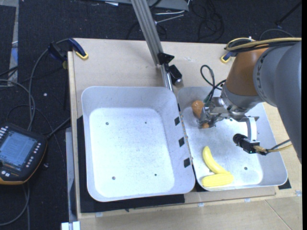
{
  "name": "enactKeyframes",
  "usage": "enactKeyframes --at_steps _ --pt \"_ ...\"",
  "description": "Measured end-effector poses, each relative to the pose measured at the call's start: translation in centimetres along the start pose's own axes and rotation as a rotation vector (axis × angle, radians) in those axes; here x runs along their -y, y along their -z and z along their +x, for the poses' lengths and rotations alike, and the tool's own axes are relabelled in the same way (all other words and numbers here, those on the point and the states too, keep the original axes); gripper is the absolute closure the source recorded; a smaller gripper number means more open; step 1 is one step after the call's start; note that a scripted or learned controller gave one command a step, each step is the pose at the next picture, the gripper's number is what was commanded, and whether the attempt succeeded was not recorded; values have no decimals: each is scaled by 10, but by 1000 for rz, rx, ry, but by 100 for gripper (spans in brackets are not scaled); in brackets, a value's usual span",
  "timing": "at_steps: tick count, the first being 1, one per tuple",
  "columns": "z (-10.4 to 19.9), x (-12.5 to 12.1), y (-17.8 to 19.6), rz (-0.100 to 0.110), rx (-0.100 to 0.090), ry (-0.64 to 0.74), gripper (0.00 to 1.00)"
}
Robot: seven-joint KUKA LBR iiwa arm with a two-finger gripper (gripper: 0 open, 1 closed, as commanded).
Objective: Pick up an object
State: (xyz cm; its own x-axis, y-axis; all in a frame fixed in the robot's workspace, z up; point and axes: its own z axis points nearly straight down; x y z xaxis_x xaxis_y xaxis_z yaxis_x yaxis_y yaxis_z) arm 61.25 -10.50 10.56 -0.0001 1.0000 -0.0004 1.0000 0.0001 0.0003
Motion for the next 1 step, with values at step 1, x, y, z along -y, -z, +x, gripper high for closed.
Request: enactKeyframes --at_steps 1 --pt "-3 -3 43 -3 0 0 100"
